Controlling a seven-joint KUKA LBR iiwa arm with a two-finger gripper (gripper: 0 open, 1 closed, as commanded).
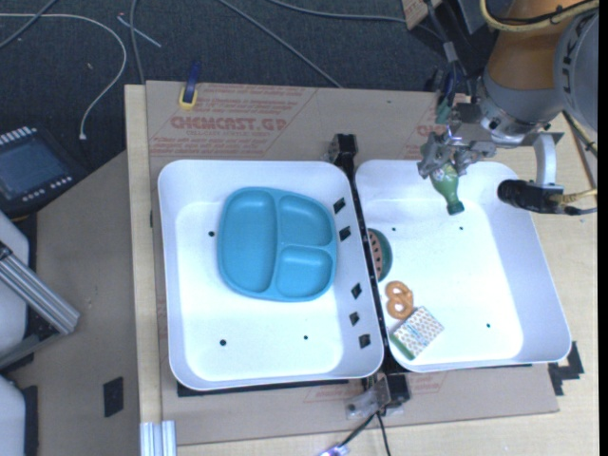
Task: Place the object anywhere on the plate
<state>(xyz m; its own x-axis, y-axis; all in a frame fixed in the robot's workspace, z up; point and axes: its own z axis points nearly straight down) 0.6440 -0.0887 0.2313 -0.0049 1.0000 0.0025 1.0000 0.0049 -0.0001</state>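
A blue divided plate lies in the left bin. My gripper hangs over the far part of the right bin, well to the right of the plate. It is shut on a small green object, which sticks out below the fingers and points down toward the bin floor.
In the right bin, a pretzel and a small patterned packet lie near the front left corner. A dark green round item sits against the divider wall. A row of black clips runs between the bins.
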